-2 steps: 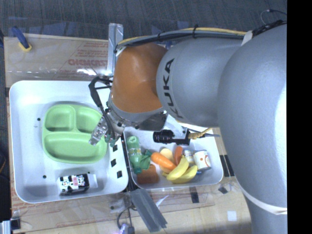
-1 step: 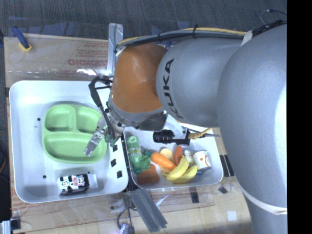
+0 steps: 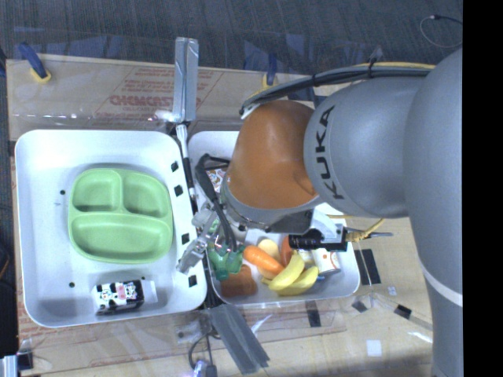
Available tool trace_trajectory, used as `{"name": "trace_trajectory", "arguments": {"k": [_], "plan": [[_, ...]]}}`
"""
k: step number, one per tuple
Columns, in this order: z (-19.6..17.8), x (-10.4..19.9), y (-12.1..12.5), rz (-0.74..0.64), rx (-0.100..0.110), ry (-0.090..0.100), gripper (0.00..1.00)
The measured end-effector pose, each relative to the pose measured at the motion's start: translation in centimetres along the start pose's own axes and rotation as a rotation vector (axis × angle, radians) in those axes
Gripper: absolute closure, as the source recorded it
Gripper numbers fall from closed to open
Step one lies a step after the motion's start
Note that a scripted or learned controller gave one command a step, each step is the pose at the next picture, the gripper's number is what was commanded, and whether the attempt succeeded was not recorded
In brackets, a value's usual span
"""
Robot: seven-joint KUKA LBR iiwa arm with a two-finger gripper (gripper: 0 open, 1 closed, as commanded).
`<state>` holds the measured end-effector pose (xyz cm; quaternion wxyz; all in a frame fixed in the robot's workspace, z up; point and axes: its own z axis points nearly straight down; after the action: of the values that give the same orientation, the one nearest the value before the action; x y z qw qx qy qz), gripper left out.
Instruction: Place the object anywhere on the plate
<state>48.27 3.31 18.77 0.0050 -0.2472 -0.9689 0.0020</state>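
Camera view shows the two-finger gripper [image 3: 206, 240] low over the right white bin's [image 3: 350, 283] toy food, by a green leafy piece [image 3: 226, 263]; whether it grips anything, I cannot tell. The green sectioned plastic plate [image 3: 122, 214] lies at nine o'clock. Crowded carrot [image 3: 262, 259] and bananas [image 3: 295, 276] could spoil the pick.

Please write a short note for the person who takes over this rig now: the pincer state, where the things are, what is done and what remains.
Pincer: low over the left end of the right bin, beside the divider; no object visible between its parts.
Green plate: in the left bin, three compartments, nothing on it.
Small black-and-white item: left bin, in front of the plate.
Right bin: carrot, banana, a green item, others partly hidden under the arm.
Done: nothing on the plate yet.
Left: grasp one object, carry it to the plate, release.
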Motion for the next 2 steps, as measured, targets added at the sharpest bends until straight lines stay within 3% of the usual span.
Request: {"name": "trace_trajectory", "arguments": {"k": [1,2], "plan": [[0.0,0.0,0.0,0.0,0.0,0.0,0.0],[-1.6,-5.1,7.8,-0.576,-0.002,-0.006,0.0]]}}
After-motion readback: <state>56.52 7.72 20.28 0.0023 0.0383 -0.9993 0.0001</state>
